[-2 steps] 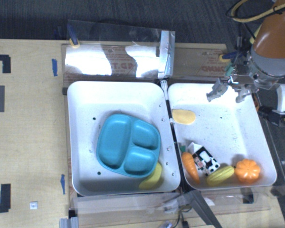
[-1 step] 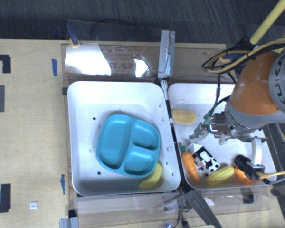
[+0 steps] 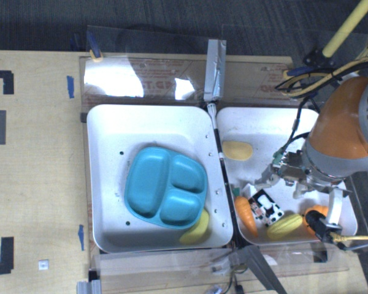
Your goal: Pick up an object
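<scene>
On the tabletop (image 3: 30,164) two white bins sit side by side, the arm (image 3: 343,127) reaching in from the right over the right bin (image 3: 264,118). Left bin (image 3: 110,127) carries a big blue divided plate (image 3: 165,187), tilted a bit, with a yellow-green fruit-like piece (image 3: 198,228) tucked under its lower right corner. Right bin holds the smaller stuff, clustered along its near edge: an orange carrot-like piece (image 3: 245,216) against the left wall, a small black-and-white item (image 3: 265,206) just beside it, a yellow banana-like piece (image 3: 285,225) touching or nearly touching that, another orange item (image 3: 318,213) further right, partly hidden by hardware. A pale yellow oval (image 3: 237,150) lies apart, up near the divider.

Claw (image 3: 281,175) hovers low over the middle of the right bin, just above the cluster — nothing seen between its fingers; width I cannot tell, the wrist blocks it.

Likely target is something in that cluster, probably the black-and-white item or the banana piece.

Risks, as I judge them: objects packed tight, so a finger may land on a neighbour and shove instead of closing round one thing; rounded pieces may squirt out; the bin wall sits close — a descent near it could clip the rim; cables (image 3: 306,81) trailing off the wrist could snag.
</scene>
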`<state>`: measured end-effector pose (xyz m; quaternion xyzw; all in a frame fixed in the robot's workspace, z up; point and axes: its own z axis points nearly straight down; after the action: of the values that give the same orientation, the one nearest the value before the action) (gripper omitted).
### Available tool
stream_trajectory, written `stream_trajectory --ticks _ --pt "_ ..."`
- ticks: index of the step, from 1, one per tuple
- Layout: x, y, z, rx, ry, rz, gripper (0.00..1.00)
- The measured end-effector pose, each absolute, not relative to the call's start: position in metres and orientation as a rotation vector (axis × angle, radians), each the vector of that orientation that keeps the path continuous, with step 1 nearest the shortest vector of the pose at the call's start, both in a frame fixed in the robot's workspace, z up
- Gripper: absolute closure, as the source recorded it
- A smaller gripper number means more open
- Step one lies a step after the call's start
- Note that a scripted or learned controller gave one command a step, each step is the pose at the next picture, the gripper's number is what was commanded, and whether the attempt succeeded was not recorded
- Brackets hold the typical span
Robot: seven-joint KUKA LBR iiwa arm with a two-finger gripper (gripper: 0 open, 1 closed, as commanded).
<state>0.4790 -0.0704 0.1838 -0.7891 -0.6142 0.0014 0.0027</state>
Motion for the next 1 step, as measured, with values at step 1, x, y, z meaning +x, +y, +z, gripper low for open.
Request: stream_trajectory --ticks 1 --pt "0.4789 -0.0703 0.1837 -2.475 -1.926 0.004 0.00"
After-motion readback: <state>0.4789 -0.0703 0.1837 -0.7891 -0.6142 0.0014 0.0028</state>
